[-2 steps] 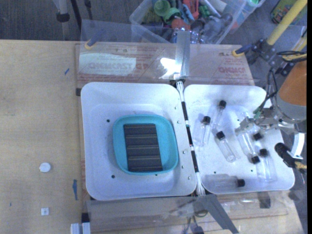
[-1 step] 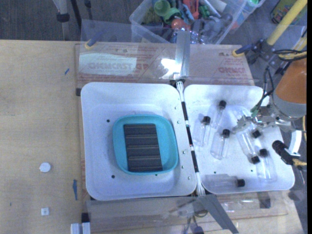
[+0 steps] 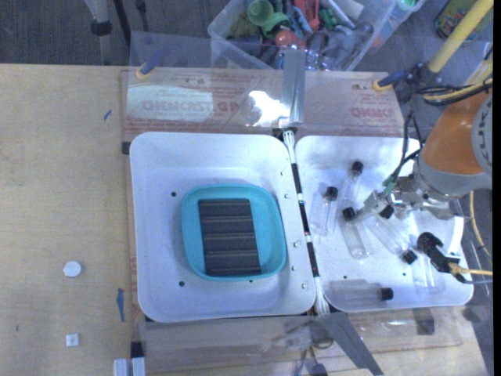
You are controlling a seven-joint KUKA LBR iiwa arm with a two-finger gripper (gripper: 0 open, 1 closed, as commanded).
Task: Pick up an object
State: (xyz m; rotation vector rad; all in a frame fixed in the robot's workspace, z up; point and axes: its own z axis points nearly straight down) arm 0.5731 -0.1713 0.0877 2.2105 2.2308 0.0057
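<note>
The right bin (image 3: 333, 157) holds several clear vials with black caps. One vial (image 3: 322, 212) lies near the bin's left wall. Another vial (image 3: 357, 240) lies in the middle, and a larger one (image 3: 355, 293) rests along the front wall. My gripper (image 3: 381, 204) is low in this bin, right of its middle, among the vials, with its tip close to a black cap (image 3: 348, 212). Whether it touches any vial is unclear. The grey arm with its orange band (image 3: 462, 141) comes in from the right.
The left bin (image 3: 156, 163) holds a teal tray (image 3: 192, 210) with a dark ribbed block (image 3: 228, 237) in it. A metal divider (image 3: 293, 84) stands behind the bins. Behind that sits a clear tub of toys (image 3: 305, 14). Yellow and black cables (image 3: 446, 261) run near the right bin's right edge.
</note>
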